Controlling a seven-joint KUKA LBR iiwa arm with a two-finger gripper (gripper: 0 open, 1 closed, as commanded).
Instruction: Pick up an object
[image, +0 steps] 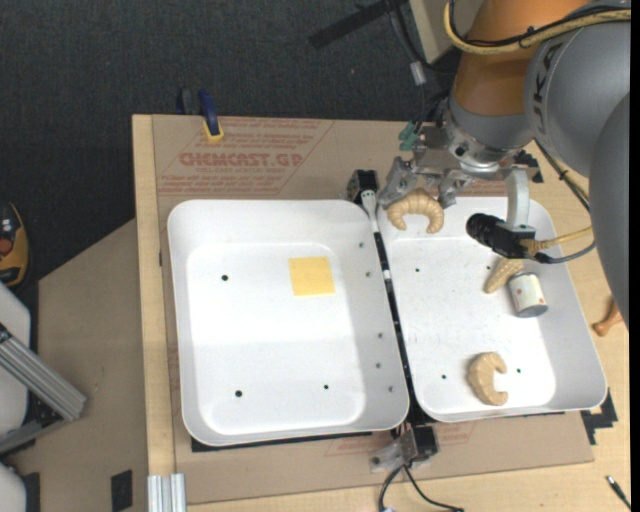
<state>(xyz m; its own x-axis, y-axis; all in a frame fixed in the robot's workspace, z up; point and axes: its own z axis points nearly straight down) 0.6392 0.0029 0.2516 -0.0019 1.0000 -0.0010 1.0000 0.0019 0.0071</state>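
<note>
Camera view, looking down at a slant: no pick finished yet, judging by the scene. Poised low over the far left corner of the right shallow white bin (450, 320), close against the divide with the left shallow white bin (260, 350), at the end of the grey arm with the orange band (500, 90): the two-finger gripper (422, 195). Directly beneath it, lying on the bin floor or very near it: a tan crescent-shaped pastry-like piece (416, 213), horns pointing toward the near side. Looks like the approach or the closing step of a grasp. Yet to come, by this reading: closing on the crescent, raising it clear of the bin, keeping hold. Seen spread apart: the grey metal fingers (398, 184), one to each side of the crescent's arched back, not clamped on it as far as can be made out. Cannot tell whether the tips touch the crescent or hang just above it. Nothing visibly gripped. Elsewhere in the right bin, well apart from the gripper: a second tan crescent (488, 379) near the front edge, a small tan wedge-shaped piece (500, 274) and, touching it, a short white cylinder (527, 295). In the left bin, alone near the middle: a flat yellow square slice (311, 276).
</note>
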